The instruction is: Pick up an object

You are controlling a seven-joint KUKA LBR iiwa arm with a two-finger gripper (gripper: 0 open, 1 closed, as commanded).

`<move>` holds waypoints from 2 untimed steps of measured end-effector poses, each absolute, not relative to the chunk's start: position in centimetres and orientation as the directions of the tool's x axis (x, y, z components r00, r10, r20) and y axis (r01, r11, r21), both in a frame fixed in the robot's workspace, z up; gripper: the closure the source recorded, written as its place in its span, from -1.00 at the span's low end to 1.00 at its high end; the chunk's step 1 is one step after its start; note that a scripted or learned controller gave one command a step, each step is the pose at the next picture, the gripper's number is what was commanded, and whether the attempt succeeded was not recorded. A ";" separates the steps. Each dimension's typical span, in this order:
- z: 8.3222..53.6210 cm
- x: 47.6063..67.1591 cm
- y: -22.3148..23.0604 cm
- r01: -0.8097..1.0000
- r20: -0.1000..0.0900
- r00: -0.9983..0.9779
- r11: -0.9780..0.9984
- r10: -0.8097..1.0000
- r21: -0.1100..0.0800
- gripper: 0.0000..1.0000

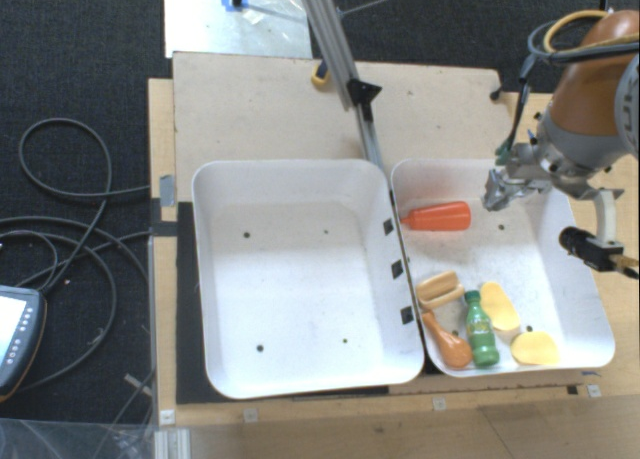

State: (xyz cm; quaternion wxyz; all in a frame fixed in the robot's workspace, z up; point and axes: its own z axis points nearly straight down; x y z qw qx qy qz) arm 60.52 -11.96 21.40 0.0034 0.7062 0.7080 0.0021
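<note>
The right bin (575, 282) holds an orange-red cylinder (437, 216) lying near its far left corner. Toward the front sit a hot dog bun (438, 289), an orange drumstick-shaped toy (446, 340), a green bottle (480, 329) and two yellow pieces (499, 307) (535, 348). My gripper (498, 193) hangs over the far part of the right bin, to the right of the orange-red cylinder and apart from it. Nothing shows between its fingers.
The left bin (290, 277) stands beside the right one, with a divider edge between them. A slanted metal pole (330, 27) crosses the bench behind the bins. Cables and a pendant (15, 332) lie on the dark floor at left.
</note>
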 end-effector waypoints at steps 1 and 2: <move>23.6 60.6 -12.0 1.000 -0.001 -0.005 0.005 1.000 0.005 1.00; 22.8 61.9 -6.2 1.000 0.002 -0.011 0.011 1.000 0.002 1.00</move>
